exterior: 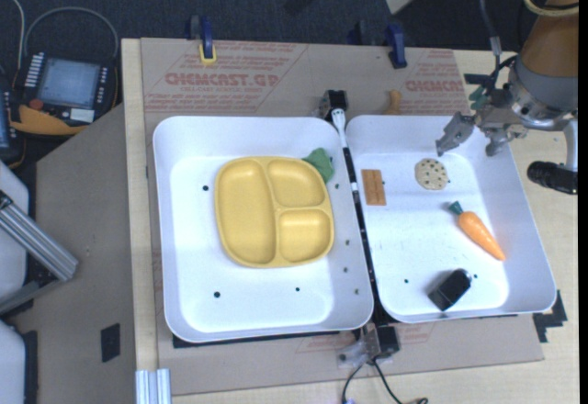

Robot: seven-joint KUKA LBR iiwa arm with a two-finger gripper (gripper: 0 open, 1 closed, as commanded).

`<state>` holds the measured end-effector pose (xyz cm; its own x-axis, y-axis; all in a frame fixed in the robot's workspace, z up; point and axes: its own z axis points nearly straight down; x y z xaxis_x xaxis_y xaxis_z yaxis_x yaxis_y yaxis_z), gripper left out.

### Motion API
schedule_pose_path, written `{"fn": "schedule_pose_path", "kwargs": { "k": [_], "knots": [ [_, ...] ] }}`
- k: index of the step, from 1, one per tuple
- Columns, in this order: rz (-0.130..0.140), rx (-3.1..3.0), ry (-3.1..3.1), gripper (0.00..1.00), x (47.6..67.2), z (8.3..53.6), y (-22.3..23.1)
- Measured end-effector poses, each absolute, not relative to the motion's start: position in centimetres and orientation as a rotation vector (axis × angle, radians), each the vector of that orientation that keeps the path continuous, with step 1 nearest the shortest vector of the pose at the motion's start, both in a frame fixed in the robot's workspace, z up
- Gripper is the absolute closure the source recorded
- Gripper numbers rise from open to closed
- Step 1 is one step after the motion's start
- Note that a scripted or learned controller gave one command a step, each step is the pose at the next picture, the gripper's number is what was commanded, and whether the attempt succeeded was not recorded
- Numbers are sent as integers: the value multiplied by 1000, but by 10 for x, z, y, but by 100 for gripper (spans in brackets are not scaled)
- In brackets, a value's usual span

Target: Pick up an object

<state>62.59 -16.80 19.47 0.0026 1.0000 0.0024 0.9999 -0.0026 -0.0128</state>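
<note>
Currently the grey arm with its orange band is reaching in over the far right corner of the right-hand shallow white bin [514, 297], and its end effector [470, 134] is hanging with its two fingers spread apart, nothing between them. Nearest to it, the round speckled cookie [431, 174] is lying just below and to the left on the bin floor, well apart from the orange toy carrot [479, 231], the small tan rectangular block [372, 187] and the black boxy object [450, 288]. For a clean grasp, the end effector is probably best centred over the cookie, then lowered straight until the fingers are straddling its edges before closing. The flat shape is likely leaving little to grip.
</note>
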Motion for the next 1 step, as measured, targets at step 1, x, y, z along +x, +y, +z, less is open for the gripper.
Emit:
{"fn": "schedule_pose_path", "kwargs": {
  "k": [1],
  "knots": [
    [0,-2221,-2222,0,629,202,-168]
  ]
}}
